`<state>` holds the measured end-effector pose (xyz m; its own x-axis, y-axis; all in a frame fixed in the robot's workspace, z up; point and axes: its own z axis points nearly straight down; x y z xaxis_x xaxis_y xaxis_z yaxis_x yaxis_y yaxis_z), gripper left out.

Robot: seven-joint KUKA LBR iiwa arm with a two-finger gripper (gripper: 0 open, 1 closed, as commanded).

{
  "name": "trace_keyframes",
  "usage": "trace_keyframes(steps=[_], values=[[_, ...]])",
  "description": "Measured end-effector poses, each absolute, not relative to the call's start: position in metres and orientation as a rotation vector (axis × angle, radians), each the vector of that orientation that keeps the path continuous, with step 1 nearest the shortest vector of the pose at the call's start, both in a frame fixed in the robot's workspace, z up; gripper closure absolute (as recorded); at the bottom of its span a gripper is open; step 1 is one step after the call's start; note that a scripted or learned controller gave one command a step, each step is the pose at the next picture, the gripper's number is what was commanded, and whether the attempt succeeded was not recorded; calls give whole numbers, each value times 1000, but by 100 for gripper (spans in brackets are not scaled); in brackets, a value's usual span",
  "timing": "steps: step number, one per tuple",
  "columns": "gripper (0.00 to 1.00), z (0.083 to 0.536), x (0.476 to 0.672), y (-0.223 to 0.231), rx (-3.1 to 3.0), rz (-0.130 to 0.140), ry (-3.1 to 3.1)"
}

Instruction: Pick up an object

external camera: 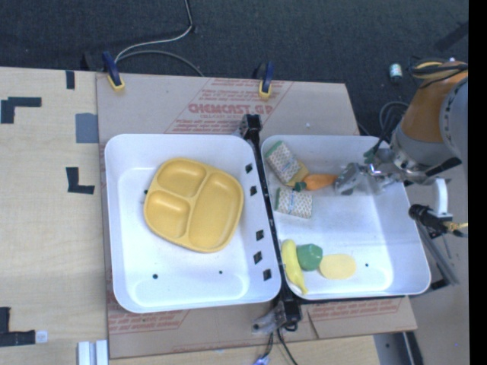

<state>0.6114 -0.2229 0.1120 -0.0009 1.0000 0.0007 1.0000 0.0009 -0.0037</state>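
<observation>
Banana (291, 265) hugs the right bin's (380, 287) near-left edge; claw (348, 179) state unclear, beside carrot (319, 181).

One fixed camera looks down slantwise on both bins (114, 204) from above

Small orange carrot (320, 180) (lying flat) in right bin (396, 276), beside patterned sponge (283, 162)

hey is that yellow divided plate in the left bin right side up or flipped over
Right side up. The yellow divided plate shows its three recessed compartments facing the camera, lying flat on the floor of the left bin.
</observation>
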Motion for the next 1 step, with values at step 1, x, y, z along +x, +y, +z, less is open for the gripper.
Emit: trace_keyframes(steps=[1], values=[[0, 86, 656, -203, -2220, 0, -2226]])
